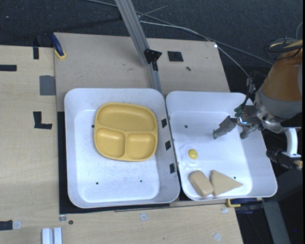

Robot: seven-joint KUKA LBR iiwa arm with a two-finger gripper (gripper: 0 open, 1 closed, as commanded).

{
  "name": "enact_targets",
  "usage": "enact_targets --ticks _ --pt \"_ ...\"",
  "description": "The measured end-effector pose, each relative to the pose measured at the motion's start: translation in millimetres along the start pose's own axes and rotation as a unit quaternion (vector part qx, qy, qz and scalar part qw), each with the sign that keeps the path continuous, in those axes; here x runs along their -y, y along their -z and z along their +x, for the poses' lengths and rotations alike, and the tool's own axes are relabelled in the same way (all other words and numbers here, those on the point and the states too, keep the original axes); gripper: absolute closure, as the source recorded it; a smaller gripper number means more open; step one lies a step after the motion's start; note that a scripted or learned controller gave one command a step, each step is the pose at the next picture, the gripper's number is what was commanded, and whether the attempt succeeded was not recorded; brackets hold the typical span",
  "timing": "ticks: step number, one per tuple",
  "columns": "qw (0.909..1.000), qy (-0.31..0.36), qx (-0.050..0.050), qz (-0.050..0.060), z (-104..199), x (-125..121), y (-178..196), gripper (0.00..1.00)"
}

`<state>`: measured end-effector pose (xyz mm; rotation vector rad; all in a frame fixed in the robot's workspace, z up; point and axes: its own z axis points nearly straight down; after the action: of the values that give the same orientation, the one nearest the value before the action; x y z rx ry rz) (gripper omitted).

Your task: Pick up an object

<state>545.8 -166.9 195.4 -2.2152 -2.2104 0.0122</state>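
Tan wedge (225,182) front of right bin (254,151) | claw (234,129) spread, holding nothing

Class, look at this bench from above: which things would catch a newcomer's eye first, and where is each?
The yellow divided plate in the left bin stands out most. Next comes the gripper hanging over the right bin, open with nothing between its fingers. Near that bin's front lie a small yellow piece and two tan pieces.

a grey metal pole (133,24) slants over the bench (112,65), near a blue-and-yellow clamp (57,46).
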Motion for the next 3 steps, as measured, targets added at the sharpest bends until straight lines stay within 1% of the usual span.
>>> enact_targets --ticks 1,2,3 --pt "1.0000 0.002 0.001 -0.006 0.3 -3.0 6.5 0.00" --pt "1.0000 0.001 0.001 -0.004 10.6 -1.6 -44.6 0.00" --pt "1.0000 0.001 0.001 -0.003 0.8 -2.3 -99.8 0.00"
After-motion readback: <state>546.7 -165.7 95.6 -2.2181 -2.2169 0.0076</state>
